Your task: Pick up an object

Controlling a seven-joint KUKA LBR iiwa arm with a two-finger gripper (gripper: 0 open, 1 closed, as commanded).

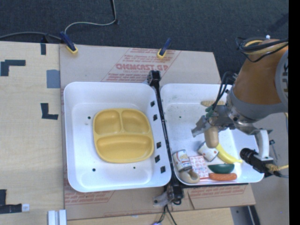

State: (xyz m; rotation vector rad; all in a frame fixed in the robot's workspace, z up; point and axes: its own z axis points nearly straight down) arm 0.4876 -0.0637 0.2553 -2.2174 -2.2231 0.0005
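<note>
Claw (209,128) is down in the right bin (180,109), right of centre; finger state can't be read from here, and nothing visibly sits between the fingers. A tan, potato-like object (212,136) hangs or stands just under the claw, can't tell whether it's gripped or only beneath. Touching range below it: a small white piece (206,151) and a yellow banana (225,155). Further toward the bin's near edge: a green item (221,168), an orange carrot (222,176), a red-and-white packet (198,165), a small labelled can (181,159), and a beige piece (190,175), all clustered in the bin's front right corner. A tan item (209,103) lies behind the claw, partly hidden by the arm (260,86). Left bin (75,125) holds a yellow three-compartment tray (123,135), roughly centred, well apart from the claw. Both bins sit on cardboard (136,64) clipped at the far edge.
</note>
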